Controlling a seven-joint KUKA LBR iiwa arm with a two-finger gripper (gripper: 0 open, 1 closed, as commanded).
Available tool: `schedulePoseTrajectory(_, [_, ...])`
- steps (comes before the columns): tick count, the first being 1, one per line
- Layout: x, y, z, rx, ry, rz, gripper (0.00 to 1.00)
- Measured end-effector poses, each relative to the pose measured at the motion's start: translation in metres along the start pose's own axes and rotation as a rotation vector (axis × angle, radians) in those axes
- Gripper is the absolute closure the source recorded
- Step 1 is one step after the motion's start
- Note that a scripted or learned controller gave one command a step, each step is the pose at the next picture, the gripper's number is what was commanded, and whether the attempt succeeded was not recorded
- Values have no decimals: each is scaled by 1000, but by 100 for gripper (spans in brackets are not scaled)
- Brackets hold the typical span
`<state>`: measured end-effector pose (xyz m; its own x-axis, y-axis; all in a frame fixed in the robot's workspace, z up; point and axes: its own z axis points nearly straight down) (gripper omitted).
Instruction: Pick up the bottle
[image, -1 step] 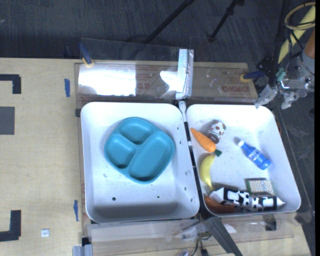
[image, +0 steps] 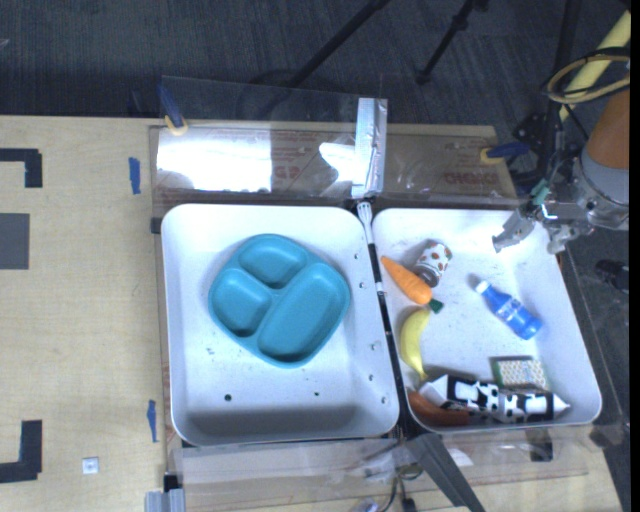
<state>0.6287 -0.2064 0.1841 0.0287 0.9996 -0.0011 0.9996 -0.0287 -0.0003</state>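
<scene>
On the left side of the desk (image: 70, 330), the first white bin (image: 185, 300) holds a blue compartment plate (image: 280, 298) lying flat in its middle, well away from anything the task concerns. Past the shared divider, the right bin (image: 575, 330) carries the clutter: an orange carrot (image: 407, 280) lies slantwise near the divider, a small round brown-and-white toy (image: 433, 260) sits just beside its upper end, and a yellow banana (image: 412, 342) curves below the carrot. Along the bin's near wall lies a long black-and-white spotted item (image: 500, 398) with a small patterned box (image: 518, 372) just above it. The bottle (image: 508, 309), blue with a white cap, lies on its side on the open floor of this bin, tilted with the cap toward the upper left and apart from its neighbours, which should leave room around it for a grasp across its narrow width. The end effector (image: 535, 228) hovers above the bin's far right corner, up and to the right of the bottle and holding nothing; whether it is spread or pressed together I cannot tell. By my judgement the pick has not begun, and the arm needs to travel down and leftward first.
</scene>
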Motion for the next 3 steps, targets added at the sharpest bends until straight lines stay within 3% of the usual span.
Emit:
schedulePoseTrajectory(1, [3,-58,90,-5,5,-78,0])
schedulePoseTrajectory(2, [1,-58,80,-7,1,-76,100])
schedulePoseTrajectory(3, [50,8,-33,-3,0,-126,100])
